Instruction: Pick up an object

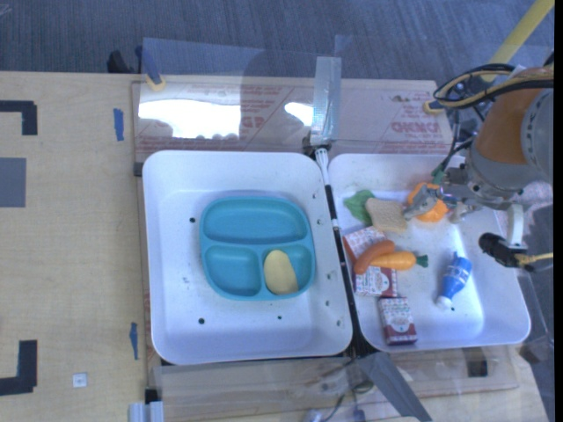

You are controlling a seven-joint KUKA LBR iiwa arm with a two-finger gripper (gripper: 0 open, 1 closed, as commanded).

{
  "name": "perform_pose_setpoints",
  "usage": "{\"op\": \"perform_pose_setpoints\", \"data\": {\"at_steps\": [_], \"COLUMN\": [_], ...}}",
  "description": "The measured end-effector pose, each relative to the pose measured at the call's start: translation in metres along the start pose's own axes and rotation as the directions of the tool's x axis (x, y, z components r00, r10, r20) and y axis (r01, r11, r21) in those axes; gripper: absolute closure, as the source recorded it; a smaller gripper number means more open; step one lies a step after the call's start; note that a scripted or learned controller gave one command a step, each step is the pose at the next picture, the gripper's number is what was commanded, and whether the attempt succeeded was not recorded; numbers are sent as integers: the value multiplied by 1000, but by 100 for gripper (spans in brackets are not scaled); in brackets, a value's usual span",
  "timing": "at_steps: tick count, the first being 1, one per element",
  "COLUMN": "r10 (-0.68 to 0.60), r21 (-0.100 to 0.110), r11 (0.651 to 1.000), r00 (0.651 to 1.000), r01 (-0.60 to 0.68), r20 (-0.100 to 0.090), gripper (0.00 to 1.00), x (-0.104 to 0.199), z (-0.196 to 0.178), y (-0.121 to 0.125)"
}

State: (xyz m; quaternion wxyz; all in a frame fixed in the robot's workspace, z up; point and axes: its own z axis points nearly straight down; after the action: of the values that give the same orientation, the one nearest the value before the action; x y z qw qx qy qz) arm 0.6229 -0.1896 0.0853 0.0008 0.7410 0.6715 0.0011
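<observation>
Orange and rounded, a small object [431,211] lies near the right bin's [506,319] far edge beside a tan bread slice [385,214], at the gripper [426,198]; its grip cannot be told. The left bin [167,262] holds a blue divided tray [255,220] with a yellow lemon-like piece [281,272].

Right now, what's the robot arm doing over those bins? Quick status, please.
Gripper low in right bin, at orange toy. No grasp confirmed. Bread slice, carrot crowd close.
</observation>
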Motion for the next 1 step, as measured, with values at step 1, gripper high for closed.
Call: {"op": "perform_pose_setpoints", "data": {"at_steps": [1], "r10": [-4], "r21": [2], "r11": [1000], "r00": [1000], "r01": [4], "r20": [-3], "gripper": [100], "x": [2], "z": [-10], "y": [1]}}
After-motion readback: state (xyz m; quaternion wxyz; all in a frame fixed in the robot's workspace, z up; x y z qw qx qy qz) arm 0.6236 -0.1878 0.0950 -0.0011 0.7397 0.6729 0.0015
